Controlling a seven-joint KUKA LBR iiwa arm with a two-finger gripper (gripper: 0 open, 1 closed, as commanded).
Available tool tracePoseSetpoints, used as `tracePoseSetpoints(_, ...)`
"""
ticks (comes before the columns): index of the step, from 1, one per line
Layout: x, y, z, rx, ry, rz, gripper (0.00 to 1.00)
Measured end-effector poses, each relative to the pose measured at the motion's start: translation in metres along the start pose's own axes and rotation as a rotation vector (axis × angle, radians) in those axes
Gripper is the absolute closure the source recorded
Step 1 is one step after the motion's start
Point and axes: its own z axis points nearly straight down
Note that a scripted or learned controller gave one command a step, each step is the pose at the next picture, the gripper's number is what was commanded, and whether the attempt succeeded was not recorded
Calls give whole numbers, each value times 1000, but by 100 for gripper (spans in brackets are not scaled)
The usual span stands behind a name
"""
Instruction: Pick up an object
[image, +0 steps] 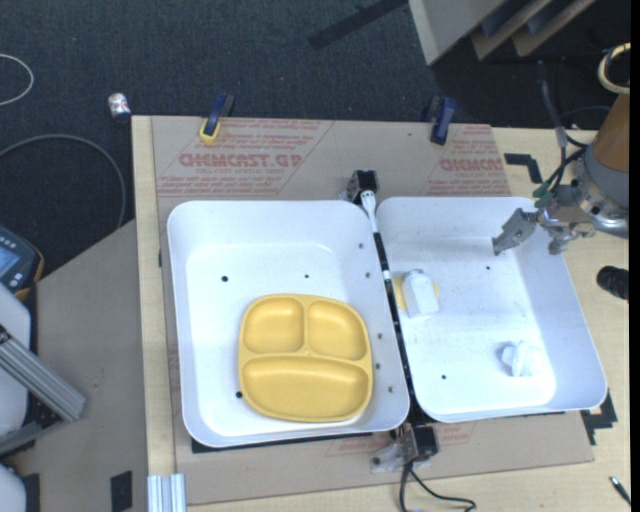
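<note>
Near left, one yellow divided plate (305, 358) lies in the left bin (200, 240). The right bin (560, 300) holds two objects: a crumpled white piece (519, 358) and a white-and-yellow block (417, 293) by the divider. Farther back, my pincer (530, 230) hovers unobstructed; its grip state I cannot tell.

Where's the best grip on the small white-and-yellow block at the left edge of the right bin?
Probably from straight above, fingers closing across the white-and-yellow block along the bin's length. It lies flat, close against the right bin's left wall, so a finger on that side likely has little room. The gripper sits up and to the right of it.
</note>
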Motion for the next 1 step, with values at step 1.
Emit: tracePoseSetpoints(1, 22, -53, -187, -20, -5, -3, 0)
